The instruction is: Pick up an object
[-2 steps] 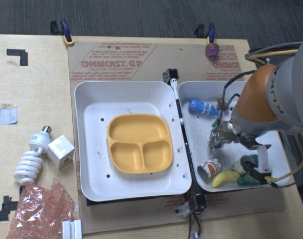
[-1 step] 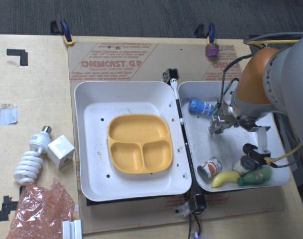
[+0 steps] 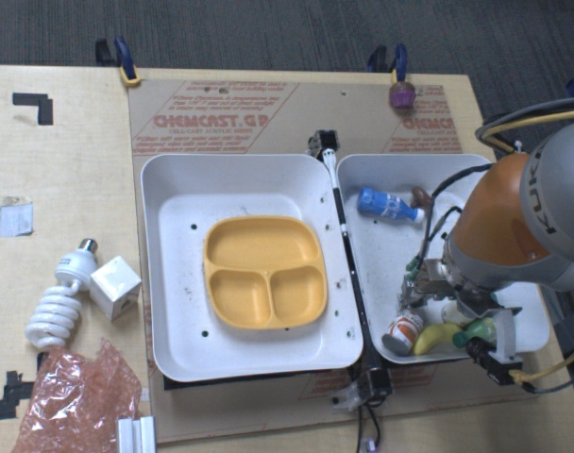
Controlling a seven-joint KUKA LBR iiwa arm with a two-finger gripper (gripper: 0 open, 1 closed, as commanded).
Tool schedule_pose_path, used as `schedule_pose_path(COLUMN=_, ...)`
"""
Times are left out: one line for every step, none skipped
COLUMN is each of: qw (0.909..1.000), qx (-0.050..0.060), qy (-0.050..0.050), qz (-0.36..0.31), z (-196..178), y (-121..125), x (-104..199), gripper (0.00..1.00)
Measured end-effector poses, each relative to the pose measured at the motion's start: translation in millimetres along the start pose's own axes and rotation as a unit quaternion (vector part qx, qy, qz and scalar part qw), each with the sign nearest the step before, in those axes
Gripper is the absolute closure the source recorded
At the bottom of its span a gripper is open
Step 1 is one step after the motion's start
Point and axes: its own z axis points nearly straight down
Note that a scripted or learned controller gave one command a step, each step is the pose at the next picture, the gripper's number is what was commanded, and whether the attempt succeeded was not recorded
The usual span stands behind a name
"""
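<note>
Bins (image 3: 174, 253): smooth white plastic. Tray (image 3: 265, 272): matt yellow plastic. Bench (image 3: 42, 177): pale wood. Wrap (image 3: 75, 404): crinkled glossy film.

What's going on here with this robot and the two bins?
The arm is reaching down into the right bin, over a small pile at its near end: a banana, a can and a green item. A blue bottle lies farther back. The left bin holds a yellow tray.

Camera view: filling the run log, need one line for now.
arm: over right bin | near: banana, small can | blue bottle: untouched | left bin: yellow tray
</note>
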Motion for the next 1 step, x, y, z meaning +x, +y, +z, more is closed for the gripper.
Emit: schedule_pose_path(qw=1.0, qx=-0.001, qy=0.0, qz=0.0, z=-13.4, y=12.1, x=-7.9, gripper=0.0)
